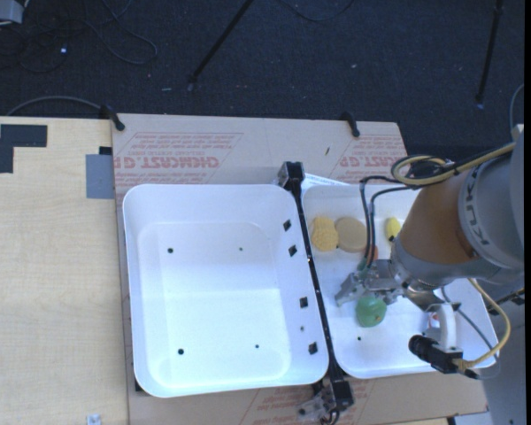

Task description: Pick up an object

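**Robot gripper over a green object in the right-hand bin**

Seen from above at a slant, a bench holds two shallow white bins side by side on a sheet of brown cardboard. The left bin is the larger in view. The right bin sits touching it along a shared edge marked by a row of small black clips.

A grey robot arm with an orange band above the wrist reaches in from the right, over the right bin. Its metal gripper hangs low in the middle of that bin. Directly beneath and against it lies a small round green object. The wrist and finger mounts cover the fingers, so whether they are spread or closed, and whether they grip the green object, cannot be told.

Further back in the same bin, near the dividing edge, lie a yellow textured object and a tan round object, touching each other. A smaller bright yellow object sits just beside the orange band. Cables loop around the arm.
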You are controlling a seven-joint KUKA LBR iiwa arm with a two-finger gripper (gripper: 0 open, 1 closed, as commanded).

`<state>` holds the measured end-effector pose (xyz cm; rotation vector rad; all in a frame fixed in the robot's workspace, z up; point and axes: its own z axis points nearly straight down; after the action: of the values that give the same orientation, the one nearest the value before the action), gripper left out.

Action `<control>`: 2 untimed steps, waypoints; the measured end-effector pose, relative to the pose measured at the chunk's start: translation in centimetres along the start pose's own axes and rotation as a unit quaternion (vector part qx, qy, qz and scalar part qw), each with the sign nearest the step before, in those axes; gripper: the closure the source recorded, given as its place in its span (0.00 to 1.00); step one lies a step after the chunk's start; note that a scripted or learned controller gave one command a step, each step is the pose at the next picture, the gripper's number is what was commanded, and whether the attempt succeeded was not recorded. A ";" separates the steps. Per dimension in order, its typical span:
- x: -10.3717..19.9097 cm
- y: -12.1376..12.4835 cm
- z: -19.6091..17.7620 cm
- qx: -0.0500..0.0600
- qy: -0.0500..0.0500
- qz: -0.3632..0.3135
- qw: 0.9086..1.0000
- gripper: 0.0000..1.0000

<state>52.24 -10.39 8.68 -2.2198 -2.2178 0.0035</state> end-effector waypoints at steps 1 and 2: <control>1.9 -3.4 0.0 0.000 0.001 0.001 1.000 0.00; 1.6 -3.3 -1.1 0.000 0.000 0.005 1.000 1.00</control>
<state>48.99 -8.75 9.78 -2.2307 -2.2075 0.0027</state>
